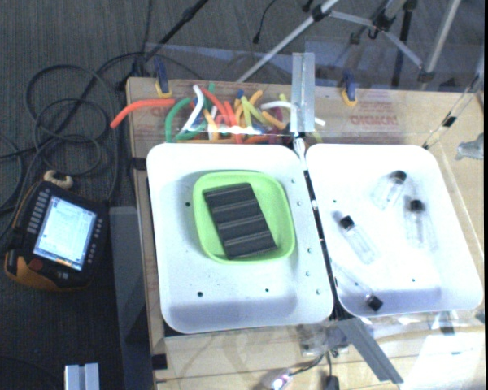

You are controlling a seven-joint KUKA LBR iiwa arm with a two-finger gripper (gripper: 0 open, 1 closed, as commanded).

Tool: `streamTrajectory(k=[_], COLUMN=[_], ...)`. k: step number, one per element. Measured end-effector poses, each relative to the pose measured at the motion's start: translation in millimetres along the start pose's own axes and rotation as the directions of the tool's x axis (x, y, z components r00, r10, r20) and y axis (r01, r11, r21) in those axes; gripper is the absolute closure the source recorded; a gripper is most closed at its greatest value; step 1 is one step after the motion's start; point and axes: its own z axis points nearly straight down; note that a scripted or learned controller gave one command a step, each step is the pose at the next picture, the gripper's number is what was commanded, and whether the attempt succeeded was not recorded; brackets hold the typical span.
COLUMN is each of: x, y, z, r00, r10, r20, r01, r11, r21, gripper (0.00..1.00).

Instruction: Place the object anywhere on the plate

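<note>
Your dark ribbed block (241,220) already lies flat on the green plate (283,201) in the left bin (228,299), its long axis running from 11 to 5 o'clock (so the placing looks done). The clear vials (354,236) sit at 3 o'clock, in the right bin (390,287). You cannot tell how the jaws stand.

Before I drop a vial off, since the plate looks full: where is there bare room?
The dark ridged block covers most of the green plate, leaving a thin rim. The left bin has bare floor below the plate. The right bin is crowded with clear vials.
</note>
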Motion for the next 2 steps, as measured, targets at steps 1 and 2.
streamTrajectory(k=[1,2], x=[-2.1,-5.4], y=[1.3,4.5], z=[-0.1,0.1], r00=[0.988,0.965], r10=[0.151,0.263], r20=[0.0,0.0], r01=[-0.151,-0.263], r11=[0.988,0.965], r21=[0.001,0.001], gripper=[0.0,0.0])
